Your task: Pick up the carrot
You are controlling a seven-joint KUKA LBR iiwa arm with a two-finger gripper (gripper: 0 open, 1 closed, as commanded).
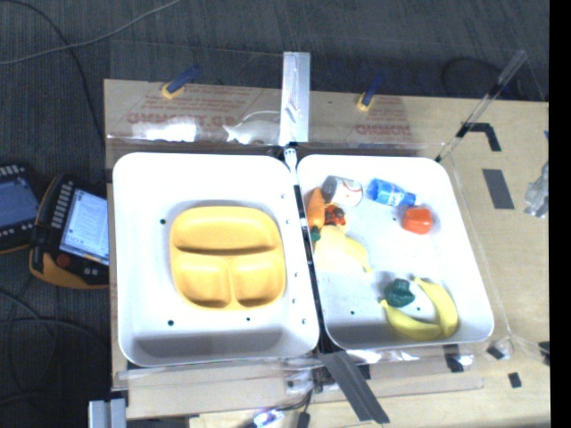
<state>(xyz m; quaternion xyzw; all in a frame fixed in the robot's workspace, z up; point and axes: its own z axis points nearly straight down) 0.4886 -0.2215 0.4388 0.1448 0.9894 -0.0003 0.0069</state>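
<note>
The carrot (315, 207) is an orange, stubby piece lying against the left wall of the right bin (459, 257), near its far corner. A small orange and dark object (335, 215) touches its right side. A grey and white ball-like item (344, 190) sits just beyond it.
The right bin also holds a blue bottle (390, 192), a red-orange round item (417, 219), a pale yellow object (343, 251), a banana (426, 317) and a green item (399, 292). A yellow divided tray (229, 255) lies in the left bin (134, 239).
</note>
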